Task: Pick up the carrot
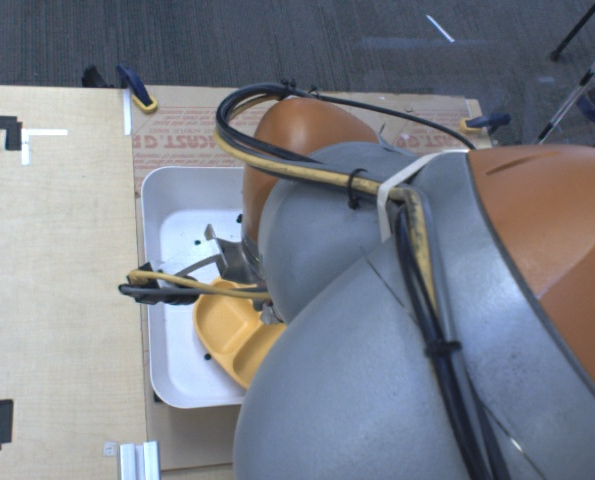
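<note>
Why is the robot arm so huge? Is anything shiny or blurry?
Camera view: the arm looms because it is close under the camera, covering much of the bin; its grey shell looks slightly soft, the orange band has a gentle sheen, the bin floor is shaded beside it.

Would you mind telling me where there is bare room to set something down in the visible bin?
Bare floor in the bin: the far-left corner, between the far wall and the arm, and a strip between the left wall and the yellow dish. The bench left of the bin is mostly bare too. Crowded: the bin's right side, under the arm and dish.
</note>
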{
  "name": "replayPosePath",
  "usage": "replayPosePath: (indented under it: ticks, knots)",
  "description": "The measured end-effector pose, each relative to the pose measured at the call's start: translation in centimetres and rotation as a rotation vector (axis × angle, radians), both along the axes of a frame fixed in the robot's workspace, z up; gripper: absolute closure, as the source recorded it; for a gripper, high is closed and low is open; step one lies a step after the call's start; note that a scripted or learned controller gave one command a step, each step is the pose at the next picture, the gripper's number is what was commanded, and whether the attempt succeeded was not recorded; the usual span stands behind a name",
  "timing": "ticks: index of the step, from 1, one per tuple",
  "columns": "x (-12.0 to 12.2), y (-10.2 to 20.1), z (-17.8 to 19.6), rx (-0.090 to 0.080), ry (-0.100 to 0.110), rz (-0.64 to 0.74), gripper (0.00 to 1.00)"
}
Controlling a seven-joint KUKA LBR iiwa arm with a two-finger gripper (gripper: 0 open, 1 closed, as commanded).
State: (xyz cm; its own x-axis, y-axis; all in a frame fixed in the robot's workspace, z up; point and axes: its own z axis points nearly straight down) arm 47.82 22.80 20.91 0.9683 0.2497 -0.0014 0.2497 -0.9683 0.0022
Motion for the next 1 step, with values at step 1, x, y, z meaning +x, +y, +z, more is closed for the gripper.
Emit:
replayPosePath:
  ticks: [1]
  knots:
    - [2.34, -3.42, -10.03, 0.007, -0.01, 0.037, 1.0]
